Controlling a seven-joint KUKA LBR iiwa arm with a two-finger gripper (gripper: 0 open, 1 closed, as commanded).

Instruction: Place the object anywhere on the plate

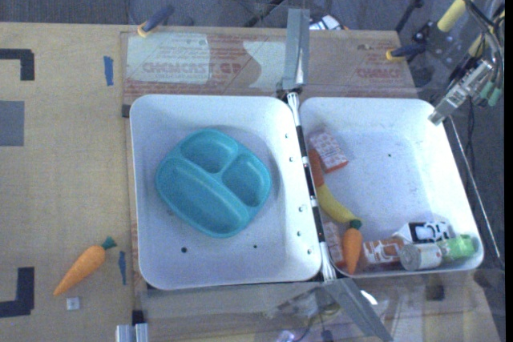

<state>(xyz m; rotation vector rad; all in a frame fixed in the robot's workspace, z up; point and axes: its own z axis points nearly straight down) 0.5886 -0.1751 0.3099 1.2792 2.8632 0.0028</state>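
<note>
A teal divided plate [213, 182] lies in the left bin [152, 252], tilted a little toward the left, with nothing on it. The loose objects lie in the right bin [401, 148]. A red and white packet [328, 150] rests near the divider. A banana [334, 205] lies below the packet, and a small carrot [351, 246] stands below the banana. Along the front wall lie an orange carton [381, 250], a black and white item [430, 231] and a bottle with a green cap [439, 252].
A second toy carrot [80, 268] lies on the bench outside the bins, at the front left. A metal divider bar [295, 52] runs between the bins at the back. Cables and a bracket [465, 88] hang over the right bin's far right corner.
</note>
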